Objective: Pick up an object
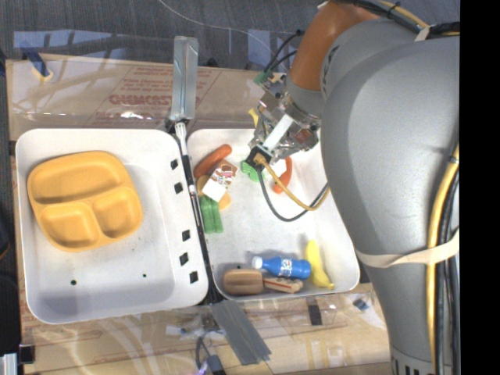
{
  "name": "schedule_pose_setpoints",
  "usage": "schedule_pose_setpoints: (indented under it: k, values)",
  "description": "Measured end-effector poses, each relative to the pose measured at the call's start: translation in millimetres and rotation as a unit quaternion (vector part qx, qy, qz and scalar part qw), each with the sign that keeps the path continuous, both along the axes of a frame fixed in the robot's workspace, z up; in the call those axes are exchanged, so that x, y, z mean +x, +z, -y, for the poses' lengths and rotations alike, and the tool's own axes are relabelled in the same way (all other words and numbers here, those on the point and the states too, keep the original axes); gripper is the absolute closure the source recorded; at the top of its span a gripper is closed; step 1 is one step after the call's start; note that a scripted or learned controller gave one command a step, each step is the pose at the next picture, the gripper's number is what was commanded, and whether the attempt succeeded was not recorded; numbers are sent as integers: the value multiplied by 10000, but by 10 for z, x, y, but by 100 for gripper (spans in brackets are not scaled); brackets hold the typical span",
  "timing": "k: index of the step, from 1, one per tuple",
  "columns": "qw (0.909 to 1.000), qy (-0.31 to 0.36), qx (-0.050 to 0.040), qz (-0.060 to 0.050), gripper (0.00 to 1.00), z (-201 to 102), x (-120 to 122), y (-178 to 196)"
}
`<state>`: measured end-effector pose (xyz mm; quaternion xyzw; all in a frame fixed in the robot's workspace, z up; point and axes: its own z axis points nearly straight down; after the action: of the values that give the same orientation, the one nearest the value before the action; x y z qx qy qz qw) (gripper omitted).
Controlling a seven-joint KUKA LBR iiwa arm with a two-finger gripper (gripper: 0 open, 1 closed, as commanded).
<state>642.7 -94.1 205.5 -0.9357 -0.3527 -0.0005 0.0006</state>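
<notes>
My gripper (275, 145) hangs over the back part of the right bin (340, 237), reaching in from the right. An orange carrot (282, 175) and a small green piece (251, 169) lie just below and beside it. To its left are a red sausage (212, 160), a small white and red box (223, 174), a yellow wedge (217, 196) and a green strip (212, 215). Along the near wall of the bin lie a blue bottle (283, 267), a banana (316, 262) and a brown wooden piece (243, 281).
The left bin (101, 287) holds a yellow divided plate (83, 198). A grey divider bar (184, 76) rises between the bins at the back. The arm's large grey body (391, 170) covers the right side of the bench.
</notes>
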Motion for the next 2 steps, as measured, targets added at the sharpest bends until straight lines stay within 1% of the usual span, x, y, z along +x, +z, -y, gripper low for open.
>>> schedule_pose_setpoints:
  k: [1,2]
  values:
    - [9847,-1744,-4,-23,100,60,-41,56]
    - [9814,-1921,1,-48,100,135,-112,-30]
